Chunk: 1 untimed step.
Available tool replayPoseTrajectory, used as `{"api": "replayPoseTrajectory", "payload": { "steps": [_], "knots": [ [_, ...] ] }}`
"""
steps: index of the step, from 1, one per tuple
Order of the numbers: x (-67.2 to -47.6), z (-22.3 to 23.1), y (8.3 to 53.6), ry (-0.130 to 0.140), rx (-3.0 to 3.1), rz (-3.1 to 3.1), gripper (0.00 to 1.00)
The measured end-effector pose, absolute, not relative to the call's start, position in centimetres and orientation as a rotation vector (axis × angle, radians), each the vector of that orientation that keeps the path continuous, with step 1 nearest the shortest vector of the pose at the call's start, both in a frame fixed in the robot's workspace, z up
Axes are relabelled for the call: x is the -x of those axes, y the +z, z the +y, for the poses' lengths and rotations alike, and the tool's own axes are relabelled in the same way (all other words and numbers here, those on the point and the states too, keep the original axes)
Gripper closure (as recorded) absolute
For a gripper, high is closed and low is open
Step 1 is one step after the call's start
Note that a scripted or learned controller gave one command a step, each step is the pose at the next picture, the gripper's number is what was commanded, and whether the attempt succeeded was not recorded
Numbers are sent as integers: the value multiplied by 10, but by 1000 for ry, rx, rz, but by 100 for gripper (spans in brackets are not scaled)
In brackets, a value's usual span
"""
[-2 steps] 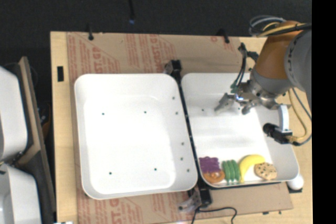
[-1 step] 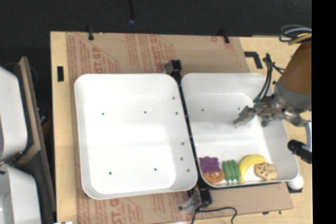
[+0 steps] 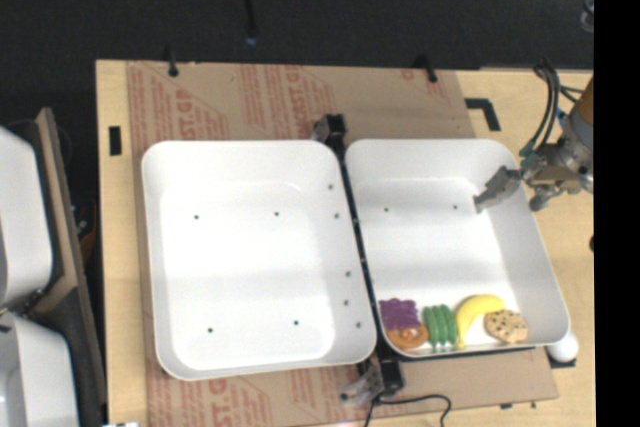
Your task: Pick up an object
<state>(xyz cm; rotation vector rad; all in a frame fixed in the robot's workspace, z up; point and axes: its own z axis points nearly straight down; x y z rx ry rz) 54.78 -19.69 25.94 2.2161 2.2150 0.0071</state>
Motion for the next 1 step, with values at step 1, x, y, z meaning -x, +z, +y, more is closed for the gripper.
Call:
{"api": "replayPoseTrajectory", "payload": {
  "steps": [1],
  "knots": [
    [-508, -208, 157, -7, -2230, 2223, 0]
  ]
}}
